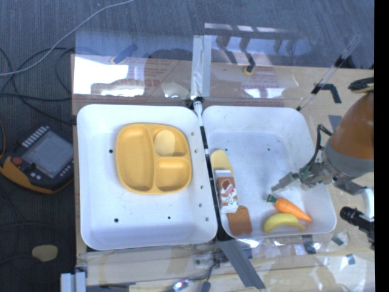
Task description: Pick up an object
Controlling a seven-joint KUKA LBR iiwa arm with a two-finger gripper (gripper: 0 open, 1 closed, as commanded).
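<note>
Carrot lies in the right bin near its front-right corner, just beside the banana; fingers look released just above it, holding nothing, so I'd drop straight down, straddling the carrot's body clear of the banana.

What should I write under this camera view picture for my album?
Robot gripper hovers above a toy carrot and banana; yellow tray sits in the other bin.

Both bins look like smooth white plastic with a soft sheen. The yellow tray is matt plastic. The carrot and banana look glossy, like toy plastic. The floor is rough grey carpet. The tabletop looks like pale wood.
</note>
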